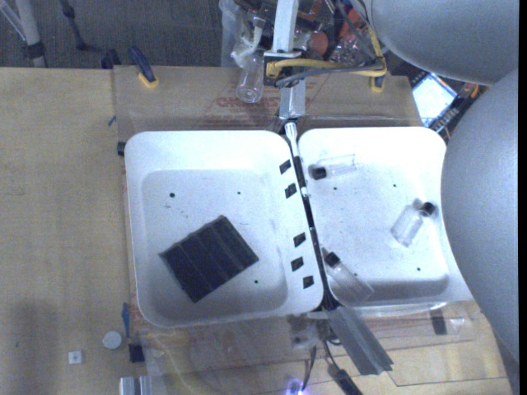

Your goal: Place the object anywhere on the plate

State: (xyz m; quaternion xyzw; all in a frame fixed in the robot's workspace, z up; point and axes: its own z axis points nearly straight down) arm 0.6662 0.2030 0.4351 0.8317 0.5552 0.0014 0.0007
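A black ribbed square plate (208, 257) lies flat in the left bin (148, 159), towards its near left. My gripper (260, 54) is raised high at the top of the camera view, above the far end of the divider between the bins. It is shut on a clear vial (249, 82), which hangs upright just left of the white finger (284, 25). The vial is well up and to the right of the plate, beyond the bin's far rim.
The right bin (428, 146) holds three clear vials with black caps: one at the far left (332, 167), one at the right (409, 223), one at the near left (346, 275). The grey arm (486, 204) covers the right edge. Small bits lie on the bench at lower left (111, 340).
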